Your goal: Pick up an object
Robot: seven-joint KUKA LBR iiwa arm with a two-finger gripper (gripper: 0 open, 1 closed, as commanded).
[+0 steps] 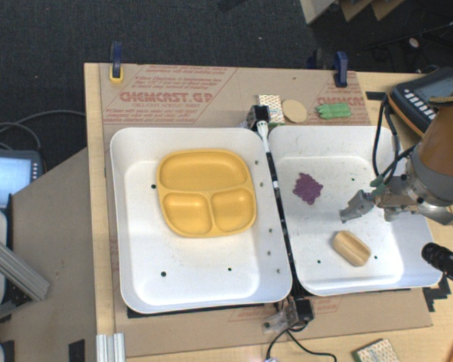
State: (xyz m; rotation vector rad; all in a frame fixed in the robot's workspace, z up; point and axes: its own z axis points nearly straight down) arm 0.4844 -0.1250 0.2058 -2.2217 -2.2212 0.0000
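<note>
The tan block [352, 248], shaped like a small bread roll, lies in the near part of the right bin [326, 277], and I take it as the landmark. It rests flat on the white floor, a little slanted, apart from the bin walls. Just beyond it, up and slightly to the right, hangs the gripper [355, 207]; its tip points toward the left and sits above the bin floor, near the block but not touching it. From this slant I cannot tell if the jaws are open or closed, because the tip looks like one grey mass.

Farther from the block, toward the back and left, lies a purple thing [308, 188], soft and irregular in outline, maybe cloth or a bunch of toy grapes. To the left of the block, across the divider, the left bin [136, 262] holds a yellow divided plate [207, 191]. Beyond both bins, on the table [174, 96], are a round tan disc [294, 111] and a green piece [334, 111].

The block seems the better choice: it is firm and close. I think the arm should come a little nearer, turn the wrist so the jaws cross the short side of the block, descend straight, and close only when both sides are enclosed. A descent off-centre could push the block away.
</note>
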